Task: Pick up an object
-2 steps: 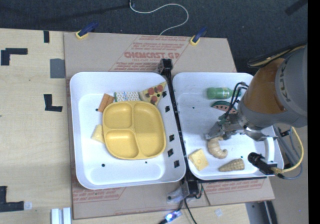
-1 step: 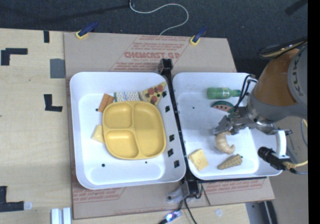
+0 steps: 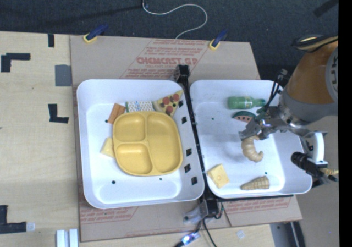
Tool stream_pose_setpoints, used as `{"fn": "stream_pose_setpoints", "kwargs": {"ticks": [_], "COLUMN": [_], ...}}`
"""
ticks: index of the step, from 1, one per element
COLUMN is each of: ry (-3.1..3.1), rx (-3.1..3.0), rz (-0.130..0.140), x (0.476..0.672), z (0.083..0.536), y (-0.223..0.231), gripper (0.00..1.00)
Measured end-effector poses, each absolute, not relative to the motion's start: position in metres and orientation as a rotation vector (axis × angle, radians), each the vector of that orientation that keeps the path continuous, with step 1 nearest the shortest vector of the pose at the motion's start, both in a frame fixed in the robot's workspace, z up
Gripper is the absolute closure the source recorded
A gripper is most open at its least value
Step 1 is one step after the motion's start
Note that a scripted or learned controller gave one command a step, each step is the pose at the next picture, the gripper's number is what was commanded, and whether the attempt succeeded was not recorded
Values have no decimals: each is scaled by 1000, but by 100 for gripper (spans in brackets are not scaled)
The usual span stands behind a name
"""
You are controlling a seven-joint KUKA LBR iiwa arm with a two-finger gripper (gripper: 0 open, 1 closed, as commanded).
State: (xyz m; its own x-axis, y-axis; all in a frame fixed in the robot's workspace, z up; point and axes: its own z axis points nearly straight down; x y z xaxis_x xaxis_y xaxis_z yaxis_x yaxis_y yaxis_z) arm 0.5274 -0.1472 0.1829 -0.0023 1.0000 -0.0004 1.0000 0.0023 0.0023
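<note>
The two-finger gripper (image 3: 254, 133) hangs low in the right-hand white bin (image 3: 220, 103), its tips right above the upper end of a tan, curved croissant-shaped toy (image 3: 253, 149). Whether it has closed on that toy cannot be told from this view; the croissant appears to lie on the bin floor, so the pick looks unfinished, with the grasp and the lift left to do. Just behind the gripper lie a green plastic bottle (image 3: 245, 102) and a green watermelon-slice toy (image 3: 242, 114). Nearer the front edge sit a pale yellow cheese wedge (image 3: 218, 175) and a tan ice-cream cone (image 3: 256, 184). The grey arm with its orange band (image 3: 311, 75) enters from the right. The left-hand white bin (image 3: 91, 147) holds a yellow divided plate (image 3: 147, 142) with small food toys around it.
</note>
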Motion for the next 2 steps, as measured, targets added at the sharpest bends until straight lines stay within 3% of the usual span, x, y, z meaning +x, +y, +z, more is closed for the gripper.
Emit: {"fn": "stream_pose_setpoints", "kwargs": {"ticks": [1, 2], "ry": [2222, 2231], "rx": [2217, 2215], "rz": [2, 1], "x": [528, 534], "z": [227, 232], "y": [-147, -95], "gripper": [100, 100]}}
